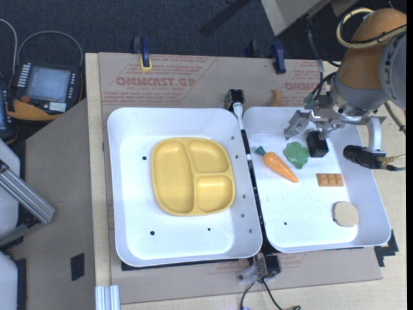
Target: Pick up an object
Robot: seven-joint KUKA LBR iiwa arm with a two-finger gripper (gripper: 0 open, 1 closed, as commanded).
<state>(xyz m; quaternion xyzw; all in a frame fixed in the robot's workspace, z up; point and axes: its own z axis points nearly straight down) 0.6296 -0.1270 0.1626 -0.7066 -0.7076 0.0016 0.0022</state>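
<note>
round cookie (346, 214) near carrot (281, 165), jaws (308, 133) above

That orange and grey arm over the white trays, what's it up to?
The arm's gripper hangs low over the right bin, by a green toy, trying to pick something up; nothing is visibly in its grasp. A toy carrot, a small waffle piece and a round cookie lie nearby. The left bin holds a yellow divided plate.
</note>
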